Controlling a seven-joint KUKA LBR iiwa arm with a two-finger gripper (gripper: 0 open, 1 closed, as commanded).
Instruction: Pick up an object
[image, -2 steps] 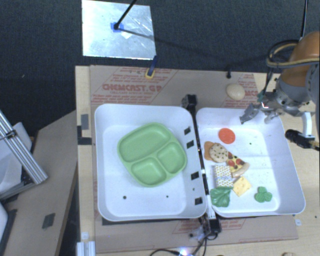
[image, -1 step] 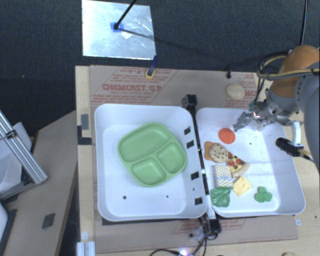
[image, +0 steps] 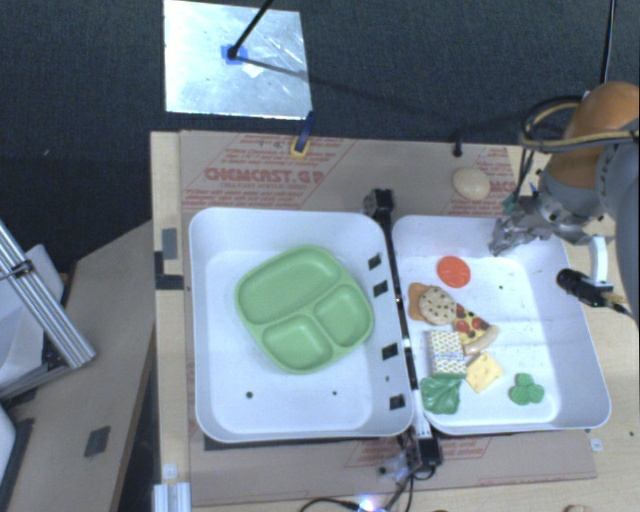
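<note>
The right bin (image: 575, 350) holds several toy foods: a red-orange disc (image: 454, 271), a speckled cookie (image: 436, 304), a pizza slice (image: 472, 324), a patterned cracker block (image: 446, 352), a yellow cheese wedge (image: 484, 373), a green leaf (image: 441, 393) and a small green broccoli piece (image: 526, 389). My gripper (image: 505, 240) hangs over the bin's far edge, up and to the right of the red disc, with nothing seen between its fingers.
The left bin (image: 215, 300) bears a green three-compartment plate (image: 304, 308). A pale egg-shaped object (image: 471, 183) lies on the cardboard behind the right bin. A silver sheet (image: 237, 60) lies beyond the bench. A black divider (image: 392, 300) runs between the bins.
</note>
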